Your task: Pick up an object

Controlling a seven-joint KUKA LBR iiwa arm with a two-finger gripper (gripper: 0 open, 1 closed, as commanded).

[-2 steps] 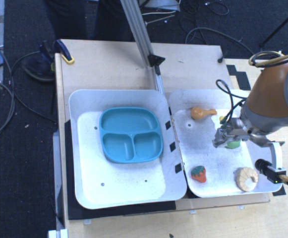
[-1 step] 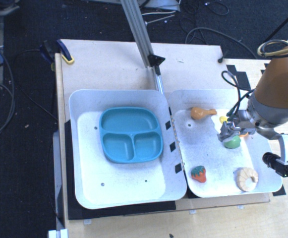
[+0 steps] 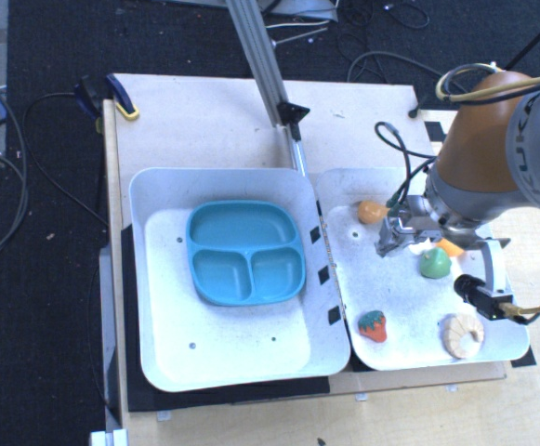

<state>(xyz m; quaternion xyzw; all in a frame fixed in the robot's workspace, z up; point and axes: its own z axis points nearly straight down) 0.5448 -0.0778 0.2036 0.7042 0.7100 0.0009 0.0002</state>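
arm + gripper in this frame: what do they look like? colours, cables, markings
The arm is thick, rounded and grey, with a wide orange band above the wrist. A yellowish cable loops over the top of the band, and a thin dark cable curls down toward the gripper, which is small, metallic grey with dark parts. Dark lettering on the grey shell is partly cut off.

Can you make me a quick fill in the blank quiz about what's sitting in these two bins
1. The blue divided plate lies in the ____ bin.
2. The strawberry lies in the ____ bin.
3. The gripper hangs over the right bin, next to a round ____ object.
4. The plate has ____ compartments.

Missing words: left; right; green; three
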